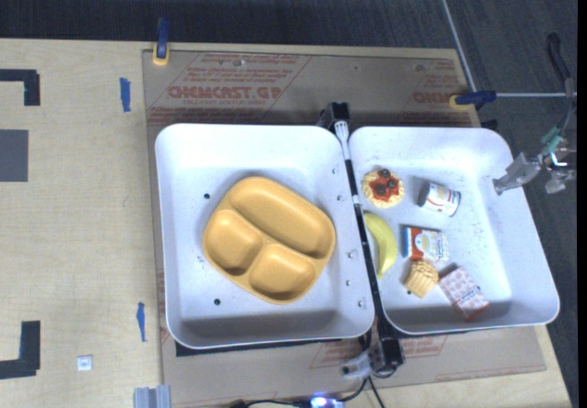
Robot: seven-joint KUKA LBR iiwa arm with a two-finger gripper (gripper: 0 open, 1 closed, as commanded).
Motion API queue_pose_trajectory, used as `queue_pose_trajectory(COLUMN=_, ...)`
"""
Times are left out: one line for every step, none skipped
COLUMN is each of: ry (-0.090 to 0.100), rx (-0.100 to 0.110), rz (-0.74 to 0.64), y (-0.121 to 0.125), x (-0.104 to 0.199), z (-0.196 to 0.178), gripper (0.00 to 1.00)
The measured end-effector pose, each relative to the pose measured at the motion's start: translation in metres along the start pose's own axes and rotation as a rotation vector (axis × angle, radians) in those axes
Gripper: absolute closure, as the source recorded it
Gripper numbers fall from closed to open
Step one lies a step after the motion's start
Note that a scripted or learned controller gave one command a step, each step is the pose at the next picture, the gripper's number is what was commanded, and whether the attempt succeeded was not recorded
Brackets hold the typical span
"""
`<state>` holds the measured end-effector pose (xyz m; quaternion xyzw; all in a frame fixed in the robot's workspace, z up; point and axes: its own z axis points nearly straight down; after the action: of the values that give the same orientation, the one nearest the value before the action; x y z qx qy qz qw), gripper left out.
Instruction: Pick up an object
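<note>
The right bin [514, 292] holds several small items. A round toy pizza [382, 187] lies at its back left, with a white can [440, 198] on its side just to the right. A yellow banana [382, 242] rests along the left wall. Beside it are a red and white carton [425, 242], a yellow waffle-like piece [421, 278] and a pink and white packet [462, 292]. My gripper [534, 168] hangs at the far right, over the right bin's back right rim and apart from all the items.
The left bin [174, 241] holds a large yellow divided plate [267, 237], turned upside down. Both bins stand on a brown cardboard sheet [275, 85] on the bench. A thin cable [449, 7] runs diagonally above the right bin's far corner.
</note>
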<state>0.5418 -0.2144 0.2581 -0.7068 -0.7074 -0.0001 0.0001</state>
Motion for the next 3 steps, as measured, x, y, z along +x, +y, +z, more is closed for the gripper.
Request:
queue_pose_trajectory(ry=0.006, rx=-0.003, rz=-0.004, y=-0.049, x=-0.001, z=0.162, gripper=0.0)
queue_pose_trajectory(ry=0.0, rx=-0.006, rz=-0.001, y=-0.049, x=-0.003, z=0.153, gripper=1.0)
queue_pose_trajectory(ry=-0.003, rx=-0.012, rz=0.0, y=0.011, x=0.047, z=0.169, gripper=1.0)
